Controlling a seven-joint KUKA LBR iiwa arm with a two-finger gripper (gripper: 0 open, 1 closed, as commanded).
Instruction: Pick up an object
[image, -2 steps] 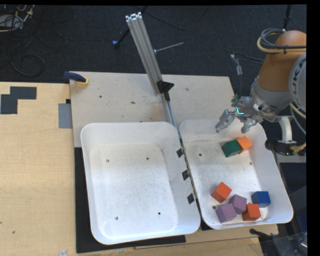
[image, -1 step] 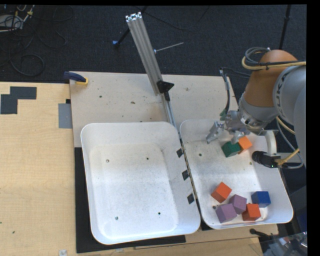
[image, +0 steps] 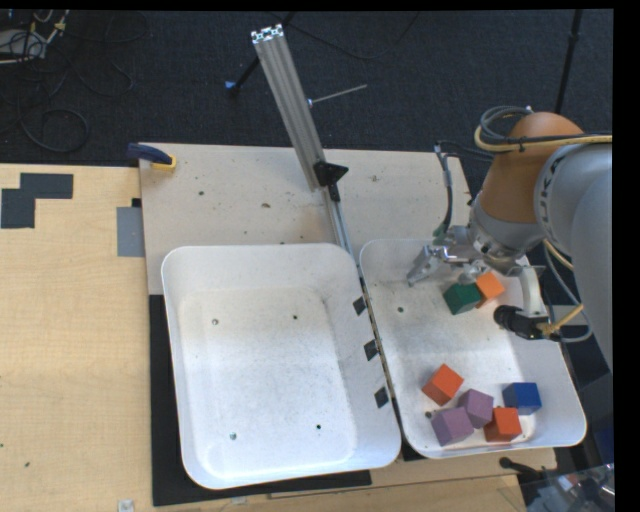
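**Inspector:** Begin with the bench (image: 250, 195). It is pale, speckled board, carrying two shallow white bins side by side. An aluminium bar (image: 292, 100) slants across its far side, and a blue-handled clamp (image: 150, 154) sits at its far left corner.

**Clerk:** And the arm?

**Inspector:** The arm (image: 575, 215) enters from the right, grey, with an orange band (image: 520, 160) above the wrist. It leans over the far end of the right bin (image: 400, 345).

**Clerk:** The left bin?

**Inspector:** The left bin (image: 265, 365) shows dark specks on its floor. Three small black clips (image: 368, 350) mark the seam between the two bins.

**Clerk:** The gripper's condition?

**Inspector:** The gripper (image: 432, 262) hangs low over the far part of the right bin, its metal fingers pointing toward the left. I cannot tell from this view whether they are spread or closed; nothing is visible between them.

**Clerk:** The objects?

**Inspector:** All lie in the right bin. A green block (image: 462, 298) and a small orange block (image: 490, 287) touch each other just beside the gripper, on its right. At the near end sits a cluster: an orange cube (image: 443, 384), two purple blocks (image: 465, 416) touching, a red-orange block (image: 504, 425) against them, and a blue block (image: 522, 396) just behind that.
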